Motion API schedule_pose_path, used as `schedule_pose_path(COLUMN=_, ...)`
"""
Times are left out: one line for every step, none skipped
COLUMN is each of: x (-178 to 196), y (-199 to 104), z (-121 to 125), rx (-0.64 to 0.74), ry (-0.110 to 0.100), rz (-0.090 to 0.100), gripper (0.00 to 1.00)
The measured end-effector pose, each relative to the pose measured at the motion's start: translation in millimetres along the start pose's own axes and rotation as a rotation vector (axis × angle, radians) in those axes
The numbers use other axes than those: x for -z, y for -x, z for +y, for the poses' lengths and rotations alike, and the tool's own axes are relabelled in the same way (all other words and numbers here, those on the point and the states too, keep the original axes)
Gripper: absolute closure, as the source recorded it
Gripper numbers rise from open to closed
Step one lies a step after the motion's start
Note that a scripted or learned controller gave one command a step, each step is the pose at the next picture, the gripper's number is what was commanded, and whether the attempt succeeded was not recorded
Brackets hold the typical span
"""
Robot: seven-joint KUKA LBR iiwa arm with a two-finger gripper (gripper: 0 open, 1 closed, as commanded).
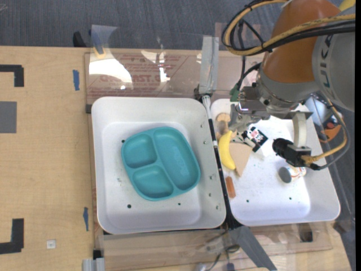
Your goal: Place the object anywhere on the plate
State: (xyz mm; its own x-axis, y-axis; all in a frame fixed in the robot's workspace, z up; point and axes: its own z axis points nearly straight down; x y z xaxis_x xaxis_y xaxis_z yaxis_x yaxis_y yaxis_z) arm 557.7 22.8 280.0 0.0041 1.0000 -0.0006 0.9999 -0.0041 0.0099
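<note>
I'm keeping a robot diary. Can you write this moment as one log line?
end effector: over right bin, above banana | plate: left bin, nothing on it | step: not placed yet

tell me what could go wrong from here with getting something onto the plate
1. The tool sits low over a tight cluster in the right bin: banana, tan wedge and a small black and white piece. A grab may catch the wrong item or nudge its neighbours.
2. The banana lies against the wall between the bins, leaving little room for a grip.
3. The teal plate is in the left bin, so anything loosely held could drop while crossing the divider.
</note>
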Motion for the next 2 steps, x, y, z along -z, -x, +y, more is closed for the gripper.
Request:
schedule_pose_path(x=-101.5, y=-53.9, z=-9.3, rx=0.010, ry=-0.023, rz=0.000, gripper=1.00)
schedule_pose_path(x=-154.2, y=-118.3, z=-0.2, rx=0.009, ry=-0.020, rz=0.001, gripper=1.00)
